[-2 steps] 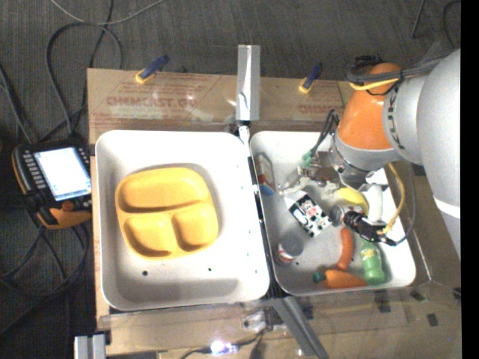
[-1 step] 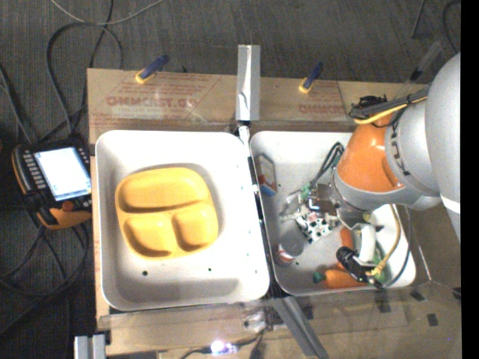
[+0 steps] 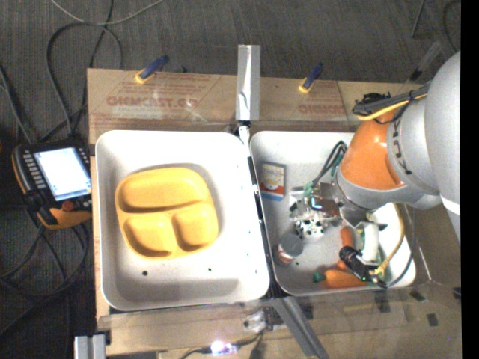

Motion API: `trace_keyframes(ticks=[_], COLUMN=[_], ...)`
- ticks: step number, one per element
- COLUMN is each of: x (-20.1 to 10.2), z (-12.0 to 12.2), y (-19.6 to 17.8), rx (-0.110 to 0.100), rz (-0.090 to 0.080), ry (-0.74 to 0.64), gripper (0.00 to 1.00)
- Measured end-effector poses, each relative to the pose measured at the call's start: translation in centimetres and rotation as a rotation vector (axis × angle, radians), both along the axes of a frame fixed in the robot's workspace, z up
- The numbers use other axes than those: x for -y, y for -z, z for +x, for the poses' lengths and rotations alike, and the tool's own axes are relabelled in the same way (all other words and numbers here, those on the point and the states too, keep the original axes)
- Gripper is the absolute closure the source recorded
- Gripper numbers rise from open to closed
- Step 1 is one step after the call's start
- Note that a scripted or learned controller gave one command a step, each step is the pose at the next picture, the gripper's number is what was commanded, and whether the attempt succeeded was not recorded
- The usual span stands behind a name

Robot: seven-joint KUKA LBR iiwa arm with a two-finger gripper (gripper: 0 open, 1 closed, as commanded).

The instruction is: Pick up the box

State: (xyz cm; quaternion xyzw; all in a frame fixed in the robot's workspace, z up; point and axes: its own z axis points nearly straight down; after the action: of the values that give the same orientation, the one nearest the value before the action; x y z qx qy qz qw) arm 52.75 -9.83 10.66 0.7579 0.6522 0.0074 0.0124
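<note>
because the arm (image 3: 404,155) reaches in from the right, its grey and orange bulk hangs over the right bin (image 3: 299,144) and hides much of that bin's far side, while the gripper (image 3: 308,223) sits low over the bin's middle. whether anything lies between its fingers cannot be told from this slanted view; the metal parts at its tip blur together, and how wide they stand is not readable either. the box (image 3: 272,181), a small carton with a white face, an orange patch and a blue strip at its lower end, lies flat near the left wall of the right bin, just beside the divider between the bins. it is apart from the gripper, up and to the left of it, so by the look of things it has not been picked up. other items crowd the bin's lower part: a carrot-like orange piece (image 3: 340,278) near the front wall and a small grey round thing (image 3: 290,247) below the gripper, which may get in the way of a low approach. the left bin (image 3: 112,275) holds a yellow divided tray (image 3: 168,209), set in its middle and well clear of the work. the box's spot against the wall probably leaves little room for a finger on that side.
</note>
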Motion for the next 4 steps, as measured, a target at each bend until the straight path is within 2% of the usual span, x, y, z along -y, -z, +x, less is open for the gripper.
trace_keyframes(ticks=[1, 2, 3, 4], x=[-4.1, -7.5, -12.0, -15.8], z=[6.0, 0.4, -0.6, -1.1], y=[-15.9, -7.5, -11.7, -25.2], rx=[-0.029, -0.034, -0.032, -0.028], rz=[0.006, 0.009, 0.008, 0.007], ry=[0.128, 0.024, 0.034, 0.162], gripper=[1.00, 1.00, 1.00, 1.00])
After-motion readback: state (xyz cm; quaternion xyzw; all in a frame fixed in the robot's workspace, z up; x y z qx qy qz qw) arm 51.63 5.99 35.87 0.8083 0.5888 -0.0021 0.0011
